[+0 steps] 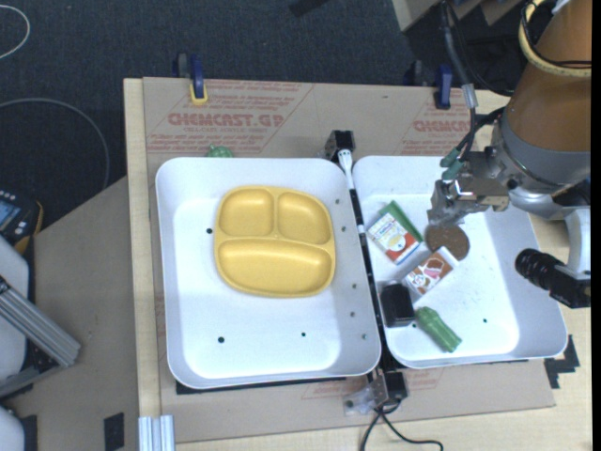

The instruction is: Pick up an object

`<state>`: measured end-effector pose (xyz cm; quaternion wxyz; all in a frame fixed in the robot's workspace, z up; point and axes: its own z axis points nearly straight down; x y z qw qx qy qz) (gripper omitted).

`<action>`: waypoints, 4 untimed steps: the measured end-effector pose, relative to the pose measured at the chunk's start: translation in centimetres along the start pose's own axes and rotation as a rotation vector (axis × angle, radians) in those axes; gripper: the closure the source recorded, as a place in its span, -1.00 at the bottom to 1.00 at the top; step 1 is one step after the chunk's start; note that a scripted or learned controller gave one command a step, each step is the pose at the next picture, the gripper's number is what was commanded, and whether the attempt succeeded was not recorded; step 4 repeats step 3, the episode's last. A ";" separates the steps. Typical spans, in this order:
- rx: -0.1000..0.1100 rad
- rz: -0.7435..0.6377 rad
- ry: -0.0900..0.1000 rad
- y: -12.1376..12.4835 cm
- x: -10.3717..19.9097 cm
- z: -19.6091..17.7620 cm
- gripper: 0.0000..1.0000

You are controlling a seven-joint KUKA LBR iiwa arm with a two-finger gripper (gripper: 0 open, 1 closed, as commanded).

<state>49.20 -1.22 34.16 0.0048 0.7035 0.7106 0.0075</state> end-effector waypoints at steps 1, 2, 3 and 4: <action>0.009 0.006 -0.003 -1.1 2.0 -5.2 1.00; 0.015 0.012 -0.005 -0.8 -0.3 -4.8 1.00; 0.010 0.001 -0.002 -1.0 7.9 -8.7 1.00; 0.010 0.001 -0.002 -1.0 7.9 -8.7 1.00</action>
